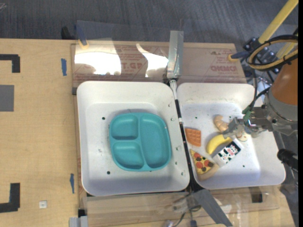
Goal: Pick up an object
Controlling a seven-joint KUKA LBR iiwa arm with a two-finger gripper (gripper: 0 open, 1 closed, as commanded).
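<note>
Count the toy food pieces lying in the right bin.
4: waffle by the divider, pizza slice below it, banana mid-bin, tan piece above. The pincer may hide more.

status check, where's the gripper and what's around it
Gripper low in right bin, above banana. Nothing seen between fingers. Waffle, pizza slice close by.

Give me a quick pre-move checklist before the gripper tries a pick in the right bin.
1. Gripper over right bin: ok.
2. Banana close below the gripper: ok.
3. Something held between fingers: cannot tell.
4. Neighbours crowd the banana, black-and-white item touching it: not ok.
5. Waffle and pizza slice lie apart from the gripper: ok.
6. Teal tray sits in left bin, out of the way: ok.
</note>
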